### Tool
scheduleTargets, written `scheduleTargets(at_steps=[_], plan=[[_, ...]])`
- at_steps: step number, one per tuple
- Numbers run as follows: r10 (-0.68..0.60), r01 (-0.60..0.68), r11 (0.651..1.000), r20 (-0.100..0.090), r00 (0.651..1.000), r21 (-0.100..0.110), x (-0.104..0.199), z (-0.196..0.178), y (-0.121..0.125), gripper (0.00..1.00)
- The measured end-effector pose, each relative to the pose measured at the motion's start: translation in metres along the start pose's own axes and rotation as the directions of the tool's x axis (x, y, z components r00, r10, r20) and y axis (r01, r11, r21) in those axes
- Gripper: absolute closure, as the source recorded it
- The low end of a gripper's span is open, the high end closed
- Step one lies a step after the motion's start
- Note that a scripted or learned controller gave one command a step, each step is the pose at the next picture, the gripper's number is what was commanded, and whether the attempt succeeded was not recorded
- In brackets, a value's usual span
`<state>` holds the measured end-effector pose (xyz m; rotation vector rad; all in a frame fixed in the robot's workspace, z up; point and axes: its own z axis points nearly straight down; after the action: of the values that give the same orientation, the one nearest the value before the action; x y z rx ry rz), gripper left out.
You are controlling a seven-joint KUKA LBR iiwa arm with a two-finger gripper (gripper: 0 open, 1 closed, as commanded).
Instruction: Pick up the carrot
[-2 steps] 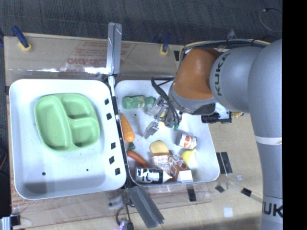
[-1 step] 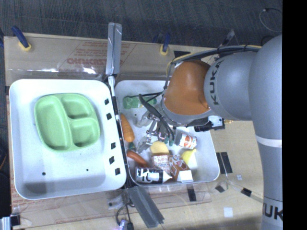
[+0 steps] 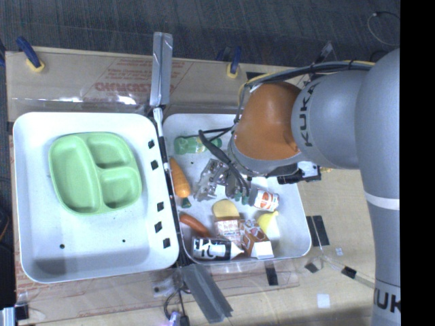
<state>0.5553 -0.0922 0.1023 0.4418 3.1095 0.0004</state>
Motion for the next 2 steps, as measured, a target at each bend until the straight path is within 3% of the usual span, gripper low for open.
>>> scheduleTargets(at_steps=[1, 2], plan=[[-0.077, 0.077, 0.997, 0.002, 0.997, 0.001, -0.0076, -0.0907, 0.0168, 1.00], [-0.077, 0.077, 0.997, 0.001, 0.997, 0.001, -0.0074, -0.0903, 0.0168, 0.00]])
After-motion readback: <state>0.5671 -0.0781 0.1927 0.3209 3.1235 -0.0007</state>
